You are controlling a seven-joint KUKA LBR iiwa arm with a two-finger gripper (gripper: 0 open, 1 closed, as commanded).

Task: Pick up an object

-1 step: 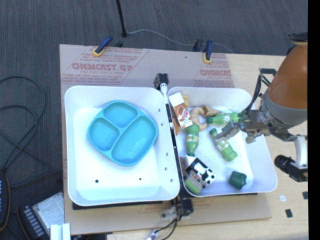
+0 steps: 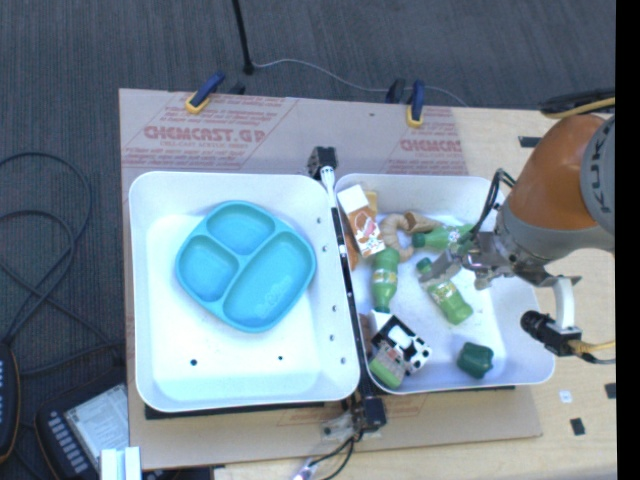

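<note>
Camera view: the end effector [image 2: 447,268], fingers spread, hangs just above a green bottle [image 2: 449,301] in the right bin [image 2: 520,368].

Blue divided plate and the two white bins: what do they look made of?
Blue divided plate: likely moulded plastic, smooth with a soft sheen, three rounded compartments. Left bin and right bin: probably thin formed plastic, glossy white, rounded corners; could be coated metal.

Blue three-compartment plate [image 2: 246,265] in left white bin [image 2: 150,368]. Two clamps, blue [image 2: 205,91] and yellow-blue [image 2: 415,104], at cardboard sheet's [image 2: 300,133] far edge. Black cables [image 2: 40,238] on carpet.
</note>
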